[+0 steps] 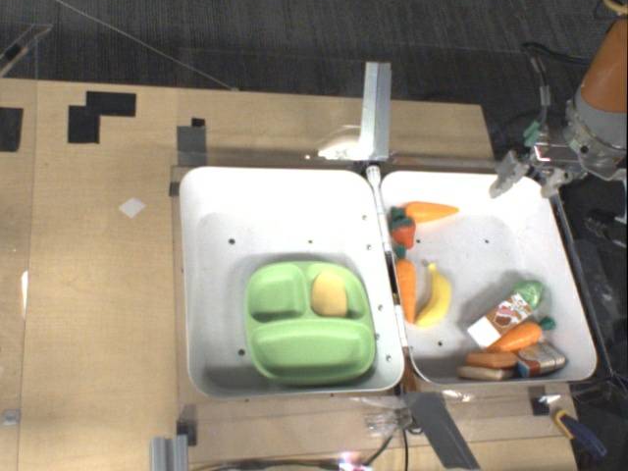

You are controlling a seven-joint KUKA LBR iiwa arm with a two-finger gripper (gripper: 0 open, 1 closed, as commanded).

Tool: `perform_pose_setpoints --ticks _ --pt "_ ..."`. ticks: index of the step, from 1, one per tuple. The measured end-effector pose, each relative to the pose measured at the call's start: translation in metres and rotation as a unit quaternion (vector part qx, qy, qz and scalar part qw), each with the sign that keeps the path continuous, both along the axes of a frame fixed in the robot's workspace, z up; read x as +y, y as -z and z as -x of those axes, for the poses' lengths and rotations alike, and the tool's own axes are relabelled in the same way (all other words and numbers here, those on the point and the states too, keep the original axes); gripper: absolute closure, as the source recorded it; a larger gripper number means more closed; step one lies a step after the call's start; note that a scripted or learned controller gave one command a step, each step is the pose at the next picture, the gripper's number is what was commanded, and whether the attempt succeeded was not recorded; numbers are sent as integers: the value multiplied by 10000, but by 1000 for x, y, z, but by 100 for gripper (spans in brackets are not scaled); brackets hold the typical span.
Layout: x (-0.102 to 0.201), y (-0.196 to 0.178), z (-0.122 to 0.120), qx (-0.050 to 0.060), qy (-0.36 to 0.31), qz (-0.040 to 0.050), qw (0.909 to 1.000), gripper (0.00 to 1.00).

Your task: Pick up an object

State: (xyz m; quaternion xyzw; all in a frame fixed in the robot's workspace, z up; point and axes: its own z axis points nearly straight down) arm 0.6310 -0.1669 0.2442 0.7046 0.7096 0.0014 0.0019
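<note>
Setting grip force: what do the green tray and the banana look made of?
Green tray: looks like moulded plastic, with a smooth, even colour, soft sheen and rounded compartments. Banana: probably toy plastic, uniformly bright yellow and glossy; too small to be sure.

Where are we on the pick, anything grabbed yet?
Done: nothing lifted so far. In hand: the gripper sits over the right bin's upper right corner, with nothing between its fingers. Left: the whole pick. The carrot, banana and the pile at lower right lie in that bin; the green tray sits in the left bin.
</note>
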Motion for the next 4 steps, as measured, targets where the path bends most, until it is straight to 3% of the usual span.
perform_pose_setpoints --ticks 1,2,3,4 --pt "-24 -22 6 -2 376 4 9993 0" --pt "-29 -42 49 -3 694 1 9976 0" --pt "16 85 103 17 1188 -8 9929 0" --pt "82 119 62 6 -59 -4 10000 0"
